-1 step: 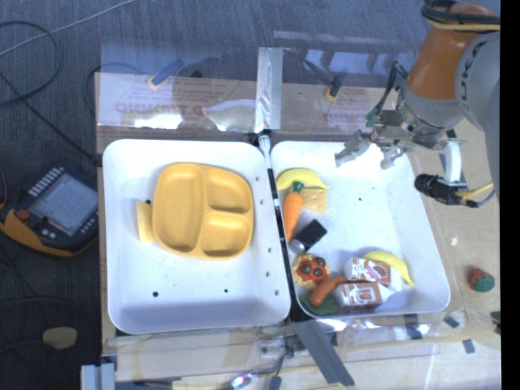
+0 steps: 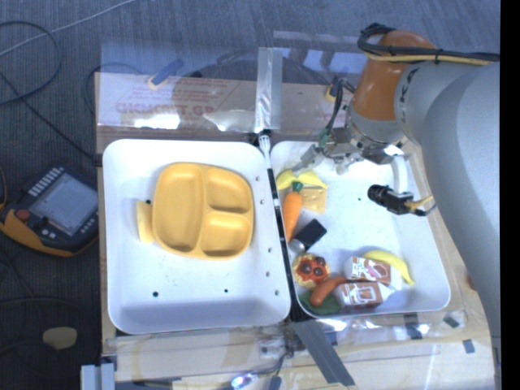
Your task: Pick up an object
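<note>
Orange carrot (image 2: 291, 210) was spotted closest to the action, lying along the left wall of the right bin (image 2: 431, 295), at roughly 7 o'clock from the gripper (image 2: 337, 149) and a little apart from it. A yellow wedge-shaped piece (image 2: 305, 183) was tucked just beside the carrot's top end, nearer the gripper than anything else, though contact couldn't be made out. The rest of the pile was found further off, towards 6 o'clock from the gripper: a black block (image 2: 309, 233), a small orange toy (image 2: 309, 268), a red-and-green piece (image 2: 325, 291), a brown carton (image 2: 366, 283) and a banana (image 2: 394, 266), all bunched in the bin's near end, with the carton and banana touching.

The gripper was parked low over the far edge of the right bin, near its 12 o'clock rim. Whether it was open or closed honestly couldn't be told, since the tool was seen as a jumble of metal bits and cables. The arm (image 2: 455, 112) was brought in from 3 o'clock, its orange band (image 2: 382, 88) sitting just above the wrist and the grey body bulking over the bin's right side.

Counted up: two bins, seven loose items in the right one, one of each kind. One yellow divided tray (image 2: 203, 210) was seen lying flat in the left bin (image 2: 122, 299).
</note>
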Motion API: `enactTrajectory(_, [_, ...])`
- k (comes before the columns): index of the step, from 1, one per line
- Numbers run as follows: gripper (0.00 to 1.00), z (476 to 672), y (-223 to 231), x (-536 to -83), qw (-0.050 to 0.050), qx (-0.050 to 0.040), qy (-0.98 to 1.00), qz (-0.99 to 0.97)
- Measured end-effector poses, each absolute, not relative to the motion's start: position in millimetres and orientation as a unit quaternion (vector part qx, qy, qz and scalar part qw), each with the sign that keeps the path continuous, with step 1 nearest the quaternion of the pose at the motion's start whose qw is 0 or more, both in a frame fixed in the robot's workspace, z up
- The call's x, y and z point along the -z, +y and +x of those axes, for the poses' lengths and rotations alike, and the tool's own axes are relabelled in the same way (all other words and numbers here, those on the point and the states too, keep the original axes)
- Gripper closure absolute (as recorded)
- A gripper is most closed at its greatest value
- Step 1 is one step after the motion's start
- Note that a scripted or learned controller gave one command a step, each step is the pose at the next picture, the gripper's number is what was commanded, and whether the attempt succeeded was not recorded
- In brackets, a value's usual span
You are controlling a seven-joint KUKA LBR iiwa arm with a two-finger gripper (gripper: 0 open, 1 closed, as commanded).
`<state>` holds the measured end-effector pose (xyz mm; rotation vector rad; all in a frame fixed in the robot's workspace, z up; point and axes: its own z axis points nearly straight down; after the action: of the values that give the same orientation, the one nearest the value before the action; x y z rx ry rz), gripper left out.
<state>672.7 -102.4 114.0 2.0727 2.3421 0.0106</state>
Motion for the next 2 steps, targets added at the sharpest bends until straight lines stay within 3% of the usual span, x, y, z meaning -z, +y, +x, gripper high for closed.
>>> enactTrajectory(1, [0.0,639.3,-101.1,-89.5,0.005,-0.0014,0.744,0.668])
enactTrajectory(2, [0.0,639.3,-101.1,-89.5,0.005,-0.0014,0.744,0.668])
